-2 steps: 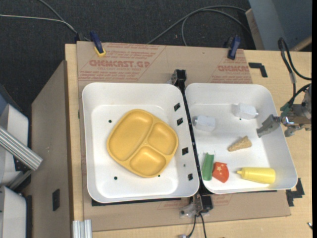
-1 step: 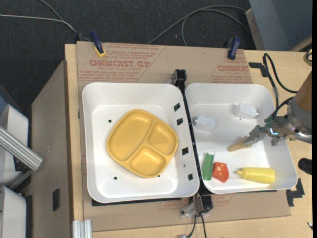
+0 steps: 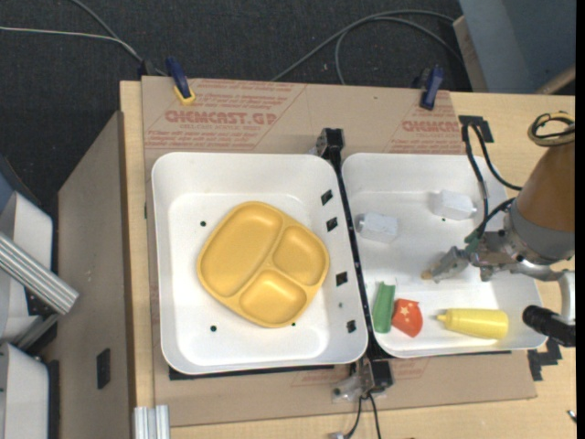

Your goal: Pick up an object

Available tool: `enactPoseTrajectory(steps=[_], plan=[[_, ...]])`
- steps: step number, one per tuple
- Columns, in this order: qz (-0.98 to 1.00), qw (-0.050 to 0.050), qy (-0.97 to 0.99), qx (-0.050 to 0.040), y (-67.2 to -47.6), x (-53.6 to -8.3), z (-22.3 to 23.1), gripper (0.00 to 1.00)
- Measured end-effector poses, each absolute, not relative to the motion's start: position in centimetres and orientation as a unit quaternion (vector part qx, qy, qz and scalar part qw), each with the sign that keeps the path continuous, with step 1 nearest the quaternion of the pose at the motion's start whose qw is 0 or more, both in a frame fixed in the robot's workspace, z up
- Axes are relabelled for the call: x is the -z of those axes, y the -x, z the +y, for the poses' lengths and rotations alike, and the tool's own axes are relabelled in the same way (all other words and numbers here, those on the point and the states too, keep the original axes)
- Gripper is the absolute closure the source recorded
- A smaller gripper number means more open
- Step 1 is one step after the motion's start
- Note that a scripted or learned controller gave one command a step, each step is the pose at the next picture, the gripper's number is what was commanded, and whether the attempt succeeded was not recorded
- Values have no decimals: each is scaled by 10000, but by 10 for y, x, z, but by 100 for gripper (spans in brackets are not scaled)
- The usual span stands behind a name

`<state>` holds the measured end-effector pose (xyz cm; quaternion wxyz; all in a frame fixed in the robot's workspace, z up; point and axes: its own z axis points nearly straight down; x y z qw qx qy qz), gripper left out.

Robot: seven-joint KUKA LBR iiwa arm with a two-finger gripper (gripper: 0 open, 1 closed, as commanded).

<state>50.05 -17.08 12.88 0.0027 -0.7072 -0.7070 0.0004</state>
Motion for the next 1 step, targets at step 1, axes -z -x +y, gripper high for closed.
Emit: enactPoseTrajectory(steps=[1], plan=[[-7068, 24, 7074, -4, -500, -83, -170, 0]])
